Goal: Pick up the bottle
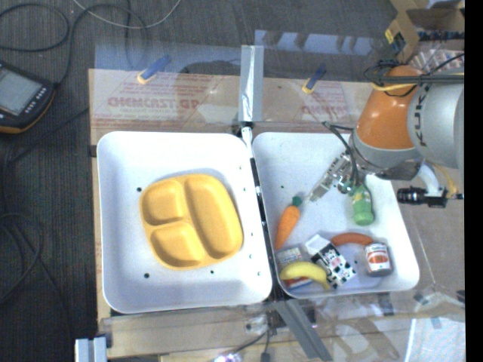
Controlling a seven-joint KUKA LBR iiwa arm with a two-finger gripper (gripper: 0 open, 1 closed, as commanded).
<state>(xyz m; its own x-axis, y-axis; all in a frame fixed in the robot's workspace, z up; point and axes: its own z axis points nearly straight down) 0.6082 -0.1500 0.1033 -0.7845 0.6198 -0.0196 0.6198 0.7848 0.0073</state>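
Reaching in from 3 o'clock, the grey arm with its orange band sits over the upper part of the right bin. Gripper points toward 8 o'clock, low over the bin floor; fingers too small and blurred here, can't tell if spread or pressed together. Nothing visibly pinched between them.

Green bottle lies in the right bin, at 4 o'clock from the gripper tip, just beside the wrist, cap end toward 12. Looks untouched.

Other stuff in the right bin: carrot at 7 o'clock from the gripper, near the bin's left wall; banana at the 6 o'clock edge; small patterned box beside it; red can at 5 o'clock; orange-red sausage-like item between bottle and can.

Left bin holds a yellow divided tray, well apart from the gripper.
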